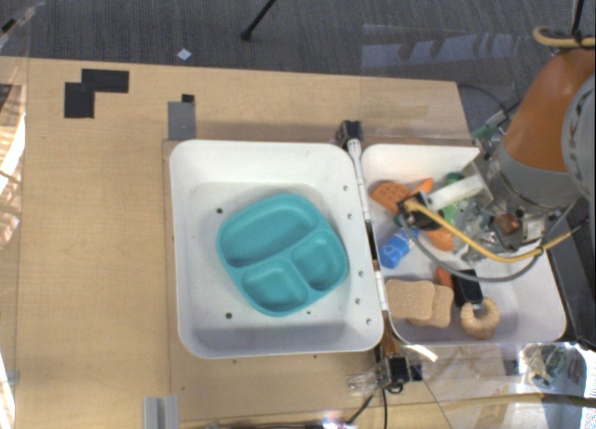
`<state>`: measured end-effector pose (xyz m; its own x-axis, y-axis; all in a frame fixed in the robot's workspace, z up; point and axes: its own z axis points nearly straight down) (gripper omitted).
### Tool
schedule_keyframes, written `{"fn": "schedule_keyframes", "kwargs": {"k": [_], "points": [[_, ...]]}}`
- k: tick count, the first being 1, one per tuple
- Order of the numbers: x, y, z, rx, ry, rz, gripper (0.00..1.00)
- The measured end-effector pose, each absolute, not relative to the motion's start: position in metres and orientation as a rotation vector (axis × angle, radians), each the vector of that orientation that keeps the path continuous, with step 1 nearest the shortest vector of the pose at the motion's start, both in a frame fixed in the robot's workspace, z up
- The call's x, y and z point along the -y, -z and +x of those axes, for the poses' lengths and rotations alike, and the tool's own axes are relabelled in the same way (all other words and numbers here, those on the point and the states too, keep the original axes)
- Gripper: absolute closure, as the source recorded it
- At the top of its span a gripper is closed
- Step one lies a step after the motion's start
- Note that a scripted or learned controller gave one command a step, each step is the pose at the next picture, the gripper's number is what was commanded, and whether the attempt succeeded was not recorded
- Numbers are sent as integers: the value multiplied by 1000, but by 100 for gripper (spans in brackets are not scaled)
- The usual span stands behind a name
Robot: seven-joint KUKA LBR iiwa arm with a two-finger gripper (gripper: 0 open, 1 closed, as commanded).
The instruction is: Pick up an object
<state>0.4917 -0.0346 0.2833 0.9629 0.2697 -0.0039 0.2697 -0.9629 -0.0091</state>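
Note:
The right bin [549,320] holds several toy foods. An orange piece [389,196] lies at its far left, with a small blue object [394,250] below it. A tan toast slice [419,303] and a tan ring-shaped bagel [480,318] lie along the near edge. My gripper [463,285] hangs low over this bin, with its dark tip between the toast and the bagel. A small red-orange piece [443,277] sits just beside that tip. The wrist and a yellow cable [456,243] cover the bin's middle. A green item [453,179] peeks out by the wrist.
The left bin [196,176] holds a teal divided plate [282,252]. A metal divider [365,222] runs between the bins. The grey arm with its orange band [549,111] comes in from the right. Cables and a connector [396,371] lie at the bench's near edge.

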Motion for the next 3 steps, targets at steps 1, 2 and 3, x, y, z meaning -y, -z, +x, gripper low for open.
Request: {"fn": "schedule_keyframes", "kwargs": {"k": [1, 2, 3], "points": [[-11, -198, 487, 339, -13, -3118, 100], [31, -255, 512, 334, 7, -3124, 100], [28, -264, 513, 361, 1, -3116, 100]]}}
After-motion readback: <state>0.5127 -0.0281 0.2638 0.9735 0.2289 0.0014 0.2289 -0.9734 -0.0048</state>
